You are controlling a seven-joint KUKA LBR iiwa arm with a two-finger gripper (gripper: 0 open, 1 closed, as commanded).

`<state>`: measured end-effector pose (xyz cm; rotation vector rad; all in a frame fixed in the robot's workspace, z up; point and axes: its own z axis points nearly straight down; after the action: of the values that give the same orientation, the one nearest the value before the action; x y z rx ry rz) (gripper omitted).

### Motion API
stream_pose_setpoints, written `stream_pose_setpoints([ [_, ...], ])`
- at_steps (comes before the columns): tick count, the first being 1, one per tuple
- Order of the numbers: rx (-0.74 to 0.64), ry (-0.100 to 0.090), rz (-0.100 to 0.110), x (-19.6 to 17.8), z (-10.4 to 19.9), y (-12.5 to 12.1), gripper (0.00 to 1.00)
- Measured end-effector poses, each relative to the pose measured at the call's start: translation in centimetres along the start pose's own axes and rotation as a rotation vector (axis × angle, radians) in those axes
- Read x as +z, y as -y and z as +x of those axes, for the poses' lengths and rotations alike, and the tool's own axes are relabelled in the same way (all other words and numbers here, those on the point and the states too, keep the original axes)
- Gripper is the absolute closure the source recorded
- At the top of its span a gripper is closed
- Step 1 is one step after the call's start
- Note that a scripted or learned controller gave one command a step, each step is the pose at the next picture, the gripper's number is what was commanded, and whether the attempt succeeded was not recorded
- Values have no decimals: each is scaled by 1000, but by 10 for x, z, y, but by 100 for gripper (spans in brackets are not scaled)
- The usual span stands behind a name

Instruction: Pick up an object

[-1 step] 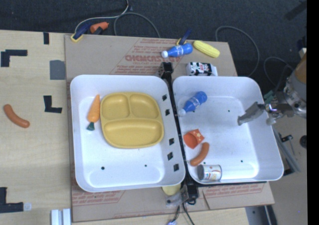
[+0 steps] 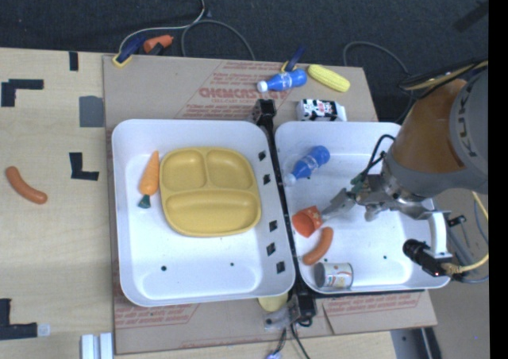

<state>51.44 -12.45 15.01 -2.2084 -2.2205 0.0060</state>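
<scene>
The right bin (image 2: 373, 266) holds a blue bottle (image 2: 309, 163), a red-orange chunk (image 2: 306, 221), a brown sausage (image 2: 317, 246) and a small tin can (image 2: 335, 275) lying on its side. My gripper (image 2: 353, 208) hangs over the middle of this bin, just right of the red-orange chunk. It is open, with one finger (image 2: 335, 204) reaching left toward the chunk, and nothing shows between the fingers. The grey arm with its orange band (image 2: 429, 139) comes in from the right.
The left bin (image 2: 131, 254) holds a yellow divided plate (image 2: 210, 191) and a toy carrot (image 2: 149, 173). Behind the bins lie a second blue bottle (image 2: 284, 81), a corn cob (image 2: 328, 77) and a black-and-white box (image 2: 321, 110). A sausage (image 2: 25, 185) lies far left.
</scene>
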Motion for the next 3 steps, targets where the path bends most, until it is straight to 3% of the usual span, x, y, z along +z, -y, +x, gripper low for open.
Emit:
stream_pose_setpoints([
  [1, 4, 8, -11, 68, 25, 11, 0],
  [2, 7, 8, -15, 53, 23, 9, 100],
  [3, -2, 4, -19, -56, 69, -36, 100],
])
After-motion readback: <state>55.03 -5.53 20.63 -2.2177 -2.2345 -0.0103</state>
